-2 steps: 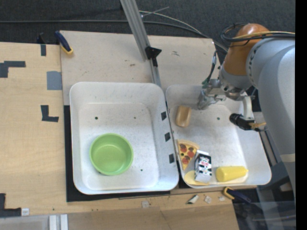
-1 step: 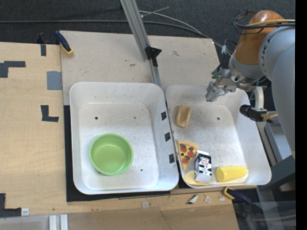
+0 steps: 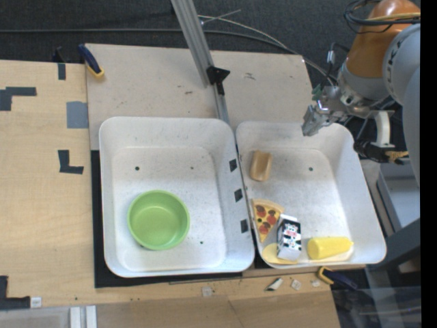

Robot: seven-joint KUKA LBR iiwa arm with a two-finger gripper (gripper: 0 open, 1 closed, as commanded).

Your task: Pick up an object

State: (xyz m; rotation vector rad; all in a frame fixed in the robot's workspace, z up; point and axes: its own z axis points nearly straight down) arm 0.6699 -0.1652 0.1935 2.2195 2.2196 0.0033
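Note:
My gripper (image 3: 311, 127) hangs over the far right corner of the right bin (image 3: 358, 176), with nothing seen between its fingers. In that bin lie a tan bread piece (image 3: 260, 165) near the left wall, a pizza slice (image 3: 265, 218), a small black and white carton (image 3: 289, 238) and a yellow wedge (image 3: 330, 247) along the front. A green bowl (image 3: 159, 219) sits in the front left of the left bin (image 3: 113, 142). The gripper is well apart from all of them, closest to the bread piece.
A slanted metal pole (image 3: 198, 43) rises behind the bins where they meet. A blue and yellow clamp (image 3: 91, 61) sits at the bench's far left corner, another clamp (image 3: 332, 277) at the front right. Cables run behind the arm.

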